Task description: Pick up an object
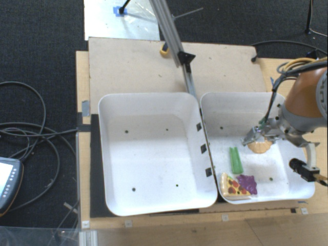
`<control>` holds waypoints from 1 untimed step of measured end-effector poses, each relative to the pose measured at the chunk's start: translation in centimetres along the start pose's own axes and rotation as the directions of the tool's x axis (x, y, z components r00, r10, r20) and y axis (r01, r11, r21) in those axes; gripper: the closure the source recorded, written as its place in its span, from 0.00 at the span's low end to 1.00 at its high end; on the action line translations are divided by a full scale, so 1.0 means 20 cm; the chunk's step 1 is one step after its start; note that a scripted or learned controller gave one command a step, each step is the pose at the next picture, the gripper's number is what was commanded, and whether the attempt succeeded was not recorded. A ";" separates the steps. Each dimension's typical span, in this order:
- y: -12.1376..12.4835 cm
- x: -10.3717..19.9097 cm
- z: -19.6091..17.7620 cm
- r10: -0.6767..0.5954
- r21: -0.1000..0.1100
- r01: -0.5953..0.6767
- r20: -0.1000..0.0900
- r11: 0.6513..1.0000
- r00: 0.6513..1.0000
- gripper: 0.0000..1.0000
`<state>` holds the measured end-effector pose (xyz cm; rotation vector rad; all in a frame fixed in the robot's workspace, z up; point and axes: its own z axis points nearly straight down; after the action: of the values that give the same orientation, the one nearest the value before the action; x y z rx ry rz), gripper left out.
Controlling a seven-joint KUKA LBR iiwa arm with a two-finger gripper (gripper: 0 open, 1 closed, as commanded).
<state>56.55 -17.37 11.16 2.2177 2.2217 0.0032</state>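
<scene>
My gripper (259, 136) hangs low in the right bin (225, 106), directly over a tan, bun-like object (260, 147) that sits just under its tip. A green stick-shaped object (236, 160) lies to the left of the bun. Near the bin's front edge lie a pizza-slice toy (233, 185) and a purple grape-like cluster (248, 182), touching each other. The grey arm with its orange band (307, 94) comes in from the right.
The left bin (148, 152) stands beside the right one, sharing a middle wall with black clips (203, 148). A metal pole (171, 29) slants across the bench's back. Cables and a pendant lie on the floor at left.
</scene>
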 end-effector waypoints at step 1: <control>-0.03 0.00 -0.24 0.000 -0.002 0.000 0.001 1.000 1.000 1.00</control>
<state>55.85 -17.32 15.93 2.2161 2.2207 0.0040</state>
